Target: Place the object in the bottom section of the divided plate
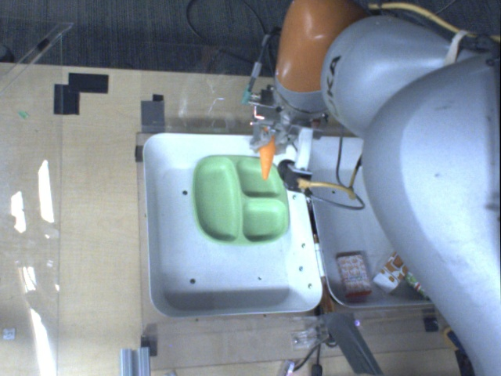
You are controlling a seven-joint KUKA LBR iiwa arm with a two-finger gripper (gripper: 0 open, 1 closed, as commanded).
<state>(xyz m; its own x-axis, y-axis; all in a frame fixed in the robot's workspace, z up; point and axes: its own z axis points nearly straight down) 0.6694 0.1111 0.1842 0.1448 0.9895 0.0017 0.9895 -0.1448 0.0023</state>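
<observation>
Carrot (266, 160) in gripper (266, 141) over plate (215, 198)

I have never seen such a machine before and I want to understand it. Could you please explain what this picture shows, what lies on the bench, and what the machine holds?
The camera hangs above a wooden bench and looks down at a slant. The big grey shape with an orange band is a robot arm, reaching in from the right. At its end is its hand, two fingers for grasping. A small orange object, shaped like a carrot, hangs point down from it and seems pinched between the fingers.

On the bench are two shallow white bins. The left bin holds a green divided plate with three sections. The orange object hovers over the plate's upper right section. The right bin holds a small box and another packet.
</observation>
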